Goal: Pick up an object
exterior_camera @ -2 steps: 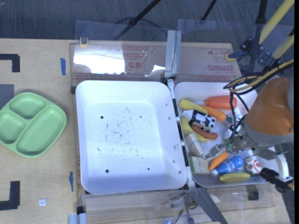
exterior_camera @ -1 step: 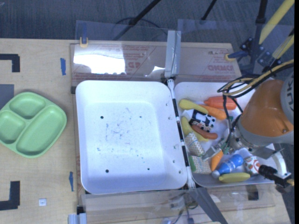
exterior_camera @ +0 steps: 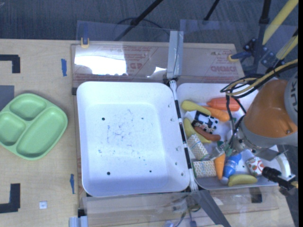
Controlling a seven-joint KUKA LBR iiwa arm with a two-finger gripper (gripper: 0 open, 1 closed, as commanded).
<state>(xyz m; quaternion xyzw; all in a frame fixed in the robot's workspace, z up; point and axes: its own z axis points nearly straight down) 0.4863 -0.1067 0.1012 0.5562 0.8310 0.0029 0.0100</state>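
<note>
Nearby, green divided plate (exterior_camera: 32, 126) beside bins (exterior_camera: 90, 98).

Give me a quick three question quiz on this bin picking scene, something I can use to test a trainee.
1. True or false: the toys lie in the right bin.
2. Which item sits on the bench left of the left bin? A) green divided plate B) red bowl C) metal tray
3. Fill in: the arm hangs over the ____ bin.

Key
1. True. The carrot, bananas and blue bottle are all there.
2. A, the green divided plate.
3. Right.
</note>
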